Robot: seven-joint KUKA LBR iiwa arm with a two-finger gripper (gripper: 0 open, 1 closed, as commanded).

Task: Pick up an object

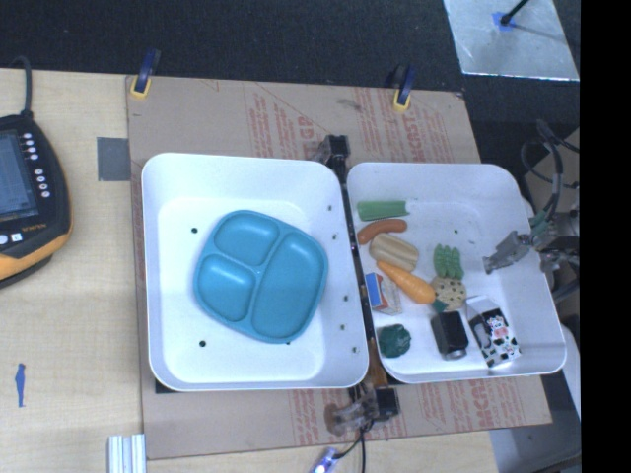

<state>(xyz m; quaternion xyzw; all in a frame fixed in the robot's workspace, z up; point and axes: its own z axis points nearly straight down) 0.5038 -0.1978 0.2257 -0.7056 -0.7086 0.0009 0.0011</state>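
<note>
The grey metal fingers [505, 251] are hovering at the right bin's [513, 190] edge, too blurred to judge their spread; nothing is showing between them. Toy foods are lying left of them: orange carrot [406, 282], smooth sausage [382, 230], black block [451, 333]. A blue sectioned plate [261, 276] is filling the left bin [168, 264].

Grey metal gripper [503, 252] with slim, dull, angular fingers, dim against the white. Behind it a darker wrist block with a small teal-green patch (marking or part, unclear). Thin dark cables looping beside the wrist.
</note>
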